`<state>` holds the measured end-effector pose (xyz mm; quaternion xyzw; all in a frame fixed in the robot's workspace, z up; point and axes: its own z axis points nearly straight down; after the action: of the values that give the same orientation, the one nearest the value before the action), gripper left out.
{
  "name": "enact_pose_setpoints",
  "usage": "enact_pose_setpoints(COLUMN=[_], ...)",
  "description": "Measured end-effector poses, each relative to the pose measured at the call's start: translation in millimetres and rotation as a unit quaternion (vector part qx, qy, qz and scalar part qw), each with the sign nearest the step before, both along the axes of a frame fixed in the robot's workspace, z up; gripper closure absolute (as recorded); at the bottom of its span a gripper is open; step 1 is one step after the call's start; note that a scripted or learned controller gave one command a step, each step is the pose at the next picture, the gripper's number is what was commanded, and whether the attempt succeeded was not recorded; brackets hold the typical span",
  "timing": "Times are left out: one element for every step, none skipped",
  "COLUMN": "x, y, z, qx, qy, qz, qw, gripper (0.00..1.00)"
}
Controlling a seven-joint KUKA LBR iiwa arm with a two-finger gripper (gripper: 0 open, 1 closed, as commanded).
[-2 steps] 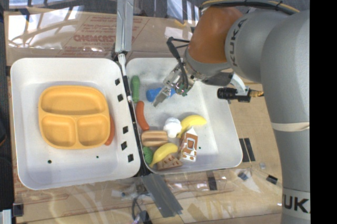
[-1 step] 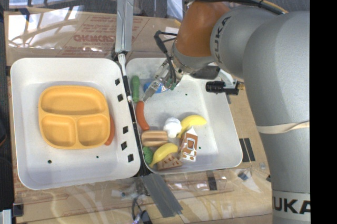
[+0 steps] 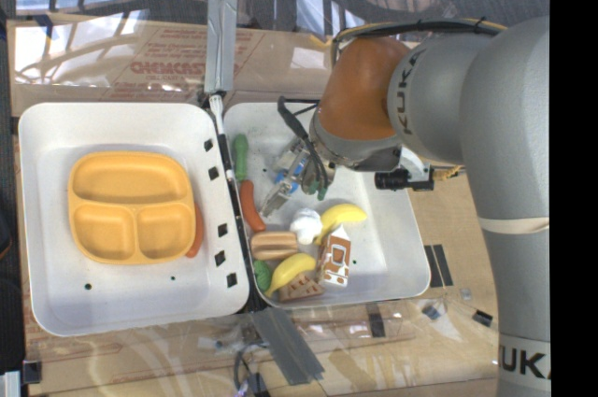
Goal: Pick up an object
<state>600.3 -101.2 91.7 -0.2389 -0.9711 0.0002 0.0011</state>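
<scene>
My gripper (image 3: pixel 286 184) hangs low over the middle left of the right bin (image 3: pixel 397 241), below the orange wrist band. Its tip is close to a red-orange sausage-like piece (image 3: pixel 250 206) and a green vegetable piece (image 3: pixel 240 156) lying along the bin's left wall. Toy food is heaped just in front of it: a hot dog (image 3: pixel 274 245), a white ball (image 3: pixel 306 225), two yellow bananas (image 3: pixel 343 216) (image 3: pixel 292 270), a small printed box (image 3: pixel 336 260) and a brown waffle-like piece (image 3: pixel 297 290). I see nothing lifted off the bin floor.
The left bin (image 3: pixel 47 292) holds a yellow divided tray (image 3: pixel 131 205) with an orange piece (image 3: pixel 195 234) at its right edge. The arm's grey body covers the right bin's far right side. A small green piece (image 3: pixel 263 276) lies at the front left of the heap.
</scene>
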Motion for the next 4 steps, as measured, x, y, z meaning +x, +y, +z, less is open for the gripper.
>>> enact_pose_setpoints(x=[18.6, -16.1, 20.1, -18.4], y=[-43.8, -36.0, -5.2, -11.1], z=[51.0, 8.6, 13.4, -0.6], qx=[-0.001, -0.0008, -0.0003, -0.0002], qy=[-0.002, 0.002, -0.002, 0.001], qz=[-0.25, -0.346, -0.113, -0.169], qw=[0.9683, 0.9383, 0.9936, 0.9856], gripper=[0.0, 0.0, 0.0, 0.0])
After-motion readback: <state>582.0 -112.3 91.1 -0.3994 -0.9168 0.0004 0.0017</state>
